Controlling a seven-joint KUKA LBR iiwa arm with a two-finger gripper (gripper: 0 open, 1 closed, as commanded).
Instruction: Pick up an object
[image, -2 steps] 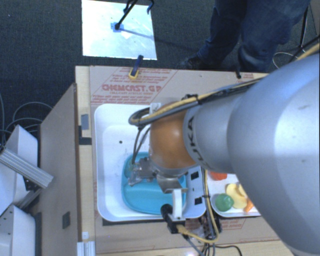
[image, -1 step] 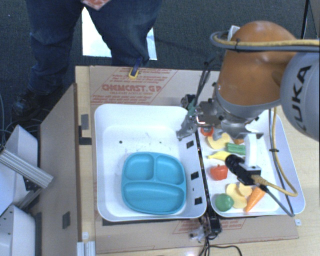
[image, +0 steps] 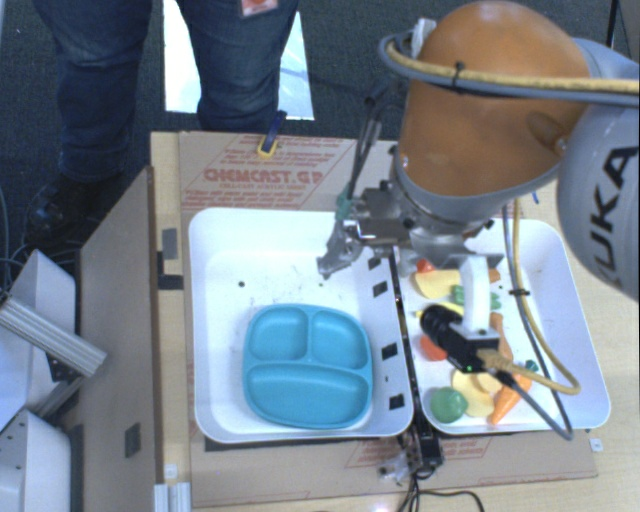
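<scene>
Dark carpet (image: 340, 60) lies behind the table (image: 110, 300), where a person in jeans (image: 110, 60) stands at the far edge; a printed cardboard sheet (image: 270, 175) covers the table top, with a small yellow clip (image: 268, 145) at its far border; two white bins sit on the sheet side by side, their inner walls touching along a strip with black marks (image: 395, 330).

Left bin (image: 225, 260): a blue divided plate (image: 308, 365) lies flat in the near half, close to the shared wall; the far half is bare white with a few dark specks.

Right bin (image: 572, 300): small toy foods lie crowded in the near left part, among them a carrot (image: 505, 400), a green piece (image: 447, 403), a red piece (image: 432, 348) and a yellow piece (image: 435, 285); several are partly hidden by the wrist and its cables.

Arm (image: 480, 100): it enters from the right, its orange band covering the far part of the right bin; the fingers (image: 328, 264) hang over the far right corner of the left bin, just beside the shared wall, beyond the plate and apart from the toy foods; whether they are released or clenched cannot be told from this angle.
</scene>
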